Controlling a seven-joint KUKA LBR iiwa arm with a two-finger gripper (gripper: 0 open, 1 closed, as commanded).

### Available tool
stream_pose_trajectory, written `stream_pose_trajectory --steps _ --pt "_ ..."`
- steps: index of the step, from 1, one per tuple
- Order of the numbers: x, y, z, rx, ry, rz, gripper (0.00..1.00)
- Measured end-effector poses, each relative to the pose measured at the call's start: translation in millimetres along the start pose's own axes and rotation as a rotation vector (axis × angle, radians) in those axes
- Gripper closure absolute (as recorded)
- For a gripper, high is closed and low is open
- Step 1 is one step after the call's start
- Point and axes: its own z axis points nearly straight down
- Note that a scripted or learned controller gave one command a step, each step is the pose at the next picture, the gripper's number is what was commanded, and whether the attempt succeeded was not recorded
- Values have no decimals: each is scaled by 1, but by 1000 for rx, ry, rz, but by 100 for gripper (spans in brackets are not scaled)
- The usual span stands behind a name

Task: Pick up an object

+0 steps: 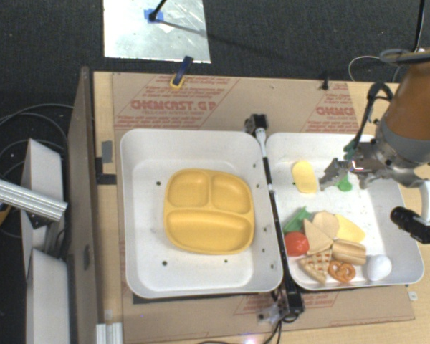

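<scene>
Green toy (344, 185) sits partly hidden beneath the gripper (342, 173), whose finger spread I cannot tell.

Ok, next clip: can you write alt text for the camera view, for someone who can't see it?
A grey robot arm reaches from the right, its gripper low over the right bin beside a yellow toy food piece, with more toy food heaped at the bin's near end. The left bin holds a yellow divided plate.
</scene>
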Motion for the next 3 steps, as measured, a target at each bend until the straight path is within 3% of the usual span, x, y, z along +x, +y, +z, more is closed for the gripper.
stream_pose_trajectory --steps 1,2,3 --pt "10 13 143 7 2 1 0" --pt "-27 67 162 -4 -3 3 0" --pt "9 133 160 -8 -1 -6 0"
